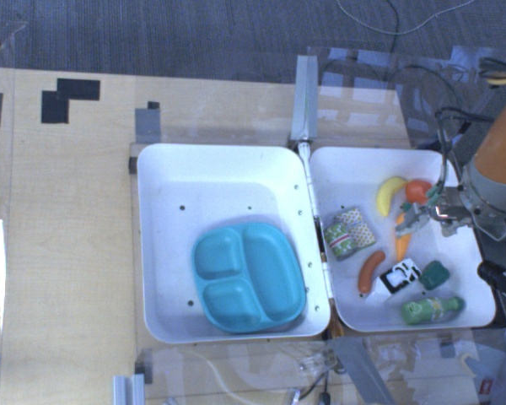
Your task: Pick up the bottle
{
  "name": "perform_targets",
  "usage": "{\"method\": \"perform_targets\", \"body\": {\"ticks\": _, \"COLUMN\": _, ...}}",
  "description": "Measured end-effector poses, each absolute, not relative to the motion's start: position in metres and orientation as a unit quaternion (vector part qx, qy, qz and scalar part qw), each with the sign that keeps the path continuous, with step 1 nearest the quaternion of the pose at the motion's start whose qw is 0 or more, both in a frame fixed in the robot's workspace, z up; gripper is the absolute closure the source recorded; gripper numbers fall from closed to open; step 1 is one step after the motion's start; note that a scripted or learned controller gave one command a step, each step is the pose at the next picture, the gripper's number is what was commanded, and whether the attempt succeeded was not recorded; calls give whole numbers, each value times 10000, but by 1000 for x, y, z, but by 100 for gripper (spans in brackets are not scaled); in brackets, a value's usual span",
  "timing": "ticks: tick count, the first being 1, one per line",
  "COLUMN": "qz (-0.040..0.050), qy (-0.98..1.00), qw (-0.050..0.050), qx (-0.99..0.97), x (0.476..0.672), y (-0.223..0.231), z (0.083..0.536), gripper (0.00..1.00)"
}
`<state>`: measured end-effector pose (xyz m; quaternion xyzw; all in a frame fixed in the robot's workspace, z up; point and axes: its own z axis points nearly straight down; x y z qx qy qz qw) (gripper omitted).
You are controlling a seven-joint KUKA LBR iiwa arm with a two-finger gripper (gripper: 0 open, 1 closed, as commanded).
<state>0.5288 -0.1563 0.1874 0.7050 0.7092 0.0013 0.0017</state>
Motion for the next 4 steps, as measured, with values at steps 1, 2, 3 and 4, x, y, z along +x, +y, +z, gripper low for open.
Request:
{"method": "perform_targets", "body": {"ticks": 1, "qz": 38, "qy": 6698, "qw": 54, "qx": 7425, "x": 491, "y": -168, "z": 89, "gripper": 0}}
{"method": "perform_targets", "body": {"ticks": 2, "qz": 14, "qy": 6663, "qw": 24, "qx": 7457, "x": 488, "y": -194, "z": 183, "gripper": 0}}
{"method": "perform_targets", "body": {"ticks": 3, "qz": 37, "qy": 6368, "qw": 50, "qx": 7710, "x": 491, "y": -184, "z": 89, "gripper": 0}}
{"method": "perform_targets", "body": {"ticks": 4, "qz": 62, "qy": 6376, "qw": 65, "qx": 7703, "x": 494, "y": -183, "z": 101, "gripper": 100}}
